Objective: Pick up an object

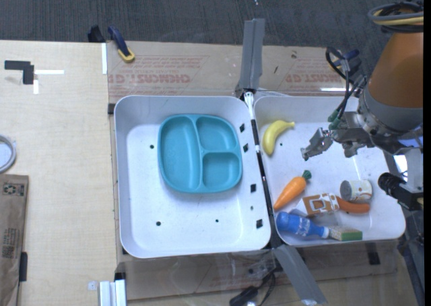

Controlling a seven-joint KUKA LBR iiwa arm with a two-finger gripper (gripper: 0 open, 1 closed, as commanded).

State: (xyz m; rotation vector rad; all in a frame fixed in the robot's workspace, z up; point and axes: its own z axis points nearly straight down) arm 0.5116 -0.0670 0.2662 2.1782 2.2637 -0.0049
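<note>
Overhead, arm (397, 75) reaching from right, gripper (323, 143) above right bin (397, 230), beside banana (276, 134)

wooden bench (60, 163), two white bins (135, 230), clamp (121, 45)

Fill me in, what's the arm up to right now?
The KUKA arm reaches in from the right, its tool over the right bin with nothing visibly in it. Under and near it lie a banana, a carrot, a blue bottle and a few smaller items along the front. The left bin holds a teal divided plate. No pick has happened yet as far as this view shows.
</note>
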